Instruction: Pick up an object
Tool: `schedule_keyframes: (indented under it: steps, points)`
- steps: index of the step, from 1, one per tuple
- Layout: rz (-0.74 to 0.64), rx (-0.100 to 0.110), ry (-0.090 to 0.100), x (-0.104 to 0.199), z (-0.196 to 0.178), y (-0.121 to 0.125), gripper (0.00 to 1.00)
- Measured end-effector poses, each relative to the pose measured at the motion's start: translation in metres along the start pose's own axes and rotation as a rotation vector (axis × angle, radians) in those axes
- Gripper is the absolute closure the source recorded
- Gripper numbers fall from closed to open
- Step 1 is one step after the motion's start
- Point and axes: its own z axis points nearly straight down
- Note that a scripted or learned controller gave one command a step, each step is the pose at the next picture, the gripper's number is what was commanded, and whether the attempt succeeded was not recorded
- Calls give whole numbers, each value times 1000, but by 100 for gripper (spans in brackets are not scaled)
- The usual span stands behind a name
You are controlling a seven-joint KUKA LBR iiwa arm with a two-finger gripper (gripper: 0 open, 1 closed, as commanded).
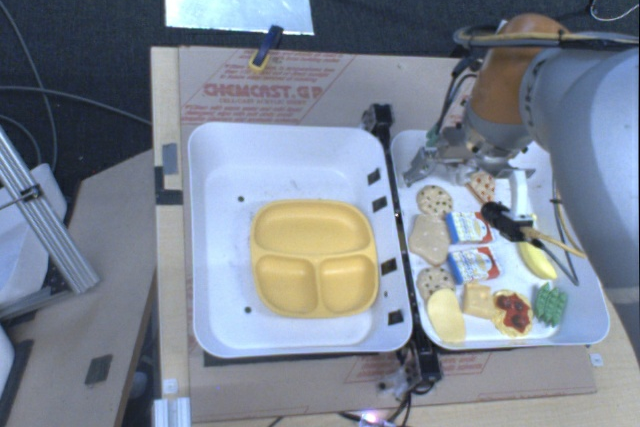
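The right bin (590,320) holds several toy foods. A chocolate-chip cookie (434,200) lies near its back left, with a tan bread slice (430,238) and a second cookie (433,281) in front of it. Two small cartons (466,227) (472,264) lie in the middle. A banana (538,259), a green piece (549,303), a pizza slice (512,311), a cheese cube (478,300) and a pale yellow disc (447,315) fill the front. My gripper (432,159) hangs low over the bin's back left corner, just behind the cookie and beside a checked cracker (482,185). Nothing shows in its grasp.
The left bin (215,215) holds a yellow divided plate (314,255). Black clips (378,177) line the wall between the two bins. The arm's grey body (590,145) covers the right bin's back right part.
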Motion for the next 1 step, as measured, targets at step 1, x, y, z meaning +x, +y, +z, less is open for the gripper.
schedule_keyframes:
  steps: [1]
  points:
    - [5,5,-1,-14,1,-21,0]
